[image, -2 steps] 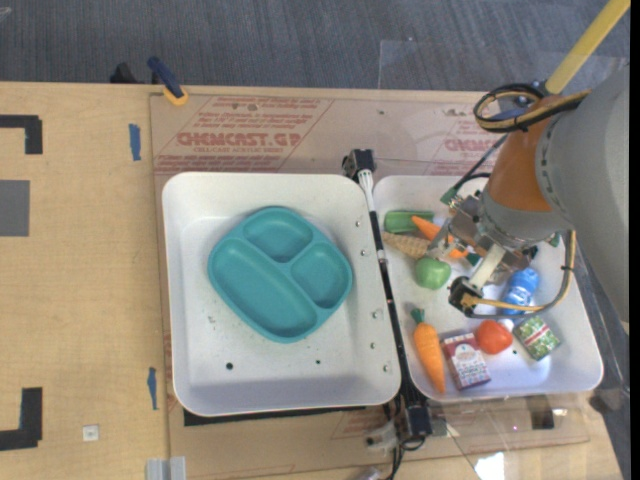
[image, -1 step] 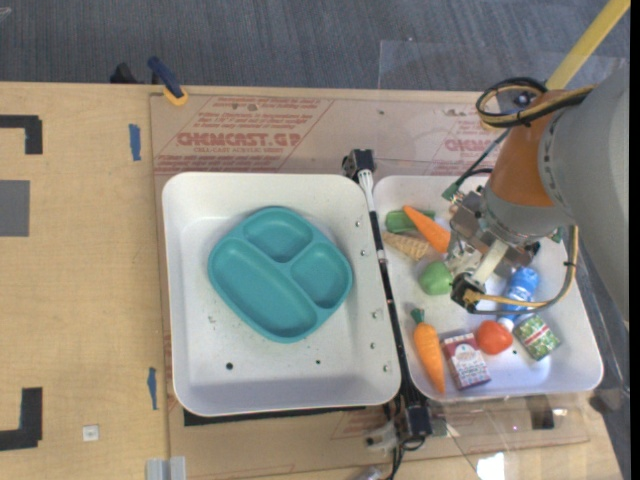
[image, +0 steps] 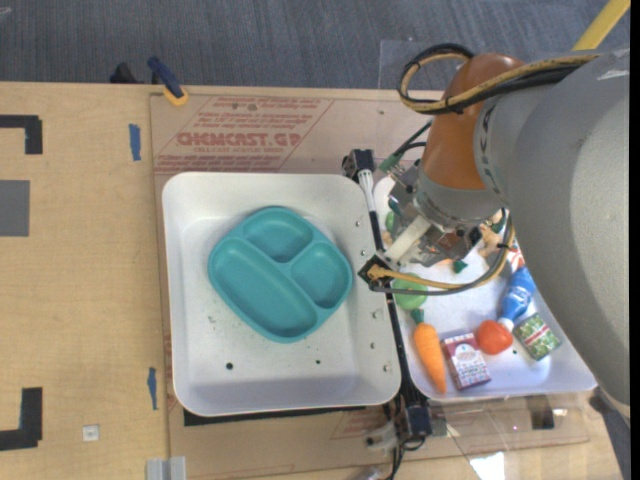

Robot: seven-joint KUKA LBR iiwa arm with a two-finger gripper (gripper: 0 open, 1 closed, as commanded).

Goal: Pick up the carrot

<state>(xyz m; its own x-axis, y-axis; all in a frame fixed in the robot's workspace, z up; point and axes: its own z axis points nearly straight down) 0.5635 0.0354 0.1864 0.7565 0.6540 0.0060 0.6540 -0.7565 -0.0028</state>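
The orange carrot (image: 431, 356) lies in the right bin (image: 570, 370), near its front left corner, pointing toward the front edge. The gripper (image: 436, 249) hangs over the same bin, behind the carrot and a little above it, under the arm's orange band. The wrist and cables hide its fingertips. Nothing orange shows at the gripper.
A teal divided plate (image: 280, 272) sits in the left bin (image: 200, 368). Beside the carrot lie a maroon carton (image: 466, 360), a red tomato (image: 493, 337), a blue bottle (image: 518, 297), a green-labelled pack (image: 538, 336) and a green item (image: 408, 291). The arm covers the right bin's back.
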